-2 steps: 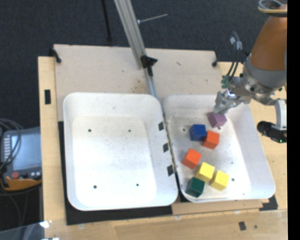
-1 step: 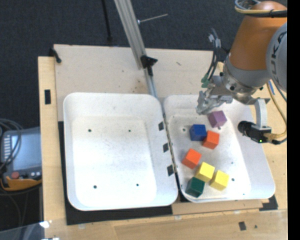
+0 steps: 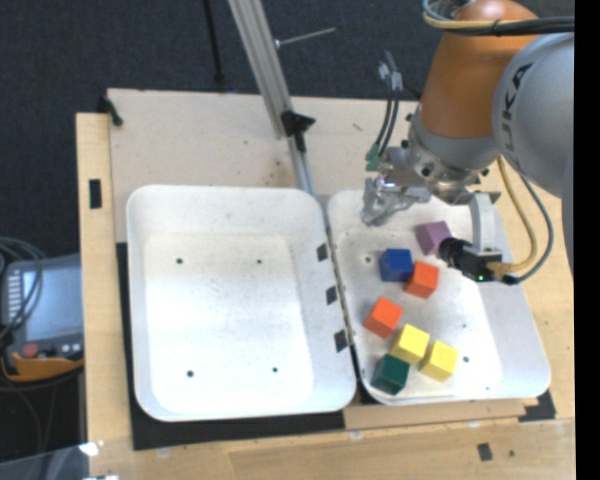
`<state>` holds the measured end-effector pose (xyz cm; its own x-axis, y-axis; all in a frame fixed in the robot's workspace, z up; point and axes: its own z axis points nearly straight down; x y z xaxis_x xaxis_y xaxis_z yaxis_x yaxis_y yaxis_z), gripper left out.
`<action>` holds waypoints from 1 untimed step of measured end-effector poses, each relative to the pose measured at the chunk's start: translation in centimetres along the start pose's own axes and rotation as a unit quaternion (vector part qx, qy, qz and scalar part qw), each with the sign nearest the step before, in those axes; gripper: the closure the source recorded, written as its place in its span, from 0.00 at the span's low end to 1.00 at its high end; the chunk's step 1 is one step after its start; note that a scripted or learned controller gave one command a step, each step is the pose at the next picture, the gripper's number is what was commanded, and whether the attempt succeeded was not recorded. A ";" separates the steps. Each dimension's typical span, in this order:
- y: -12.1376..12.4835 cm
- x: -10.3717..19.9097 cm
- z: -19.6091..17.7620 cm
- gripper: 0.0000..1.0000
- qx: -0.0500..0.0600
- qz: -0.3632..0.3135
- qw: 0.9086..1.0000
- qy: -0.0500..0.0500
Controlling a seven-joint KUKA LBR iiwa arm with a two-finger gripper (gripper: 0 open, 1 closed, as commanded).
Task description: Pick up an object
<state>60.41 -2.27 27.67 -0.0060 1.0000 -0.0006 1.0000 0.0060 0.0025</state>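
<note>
The right bin (image 3: pixel 510 353) holds several small blocks: a purple one (image 3: pixel 433 236), a blue one (image 3: pixel 396 264), two orange ones (image 3: pixel 422 279) (image 3: pixel 384 316), two yellow ones (image 3: pixel 412 343) (image 3: pixel 440 360) and a green one (image 3: pixel 390 373). My gripper (image 3: pixel 380 206) hangs over the bin's far left corner, above and left of the blue block. Nothing shows between its fingers.
The left bin (image 3: pixel 230 298) lies beside the right one. A slanted metal rail (image 3: pixel 265 63) rises from the bench behind the bins. The arm's cables (image 3: pixel 525 238) loop over the right bin's far right side. A small device (image 3: pixel 35 313) sits off the bench at left.
</note>
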 end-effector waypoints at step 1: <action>-0.4 5.9 1.3 1.00 0.002 -0.001 1.000 0.001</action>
<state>59.97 3.67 26.33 -0.0077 1.0000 0.0009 1.0000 0.0077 -0.0006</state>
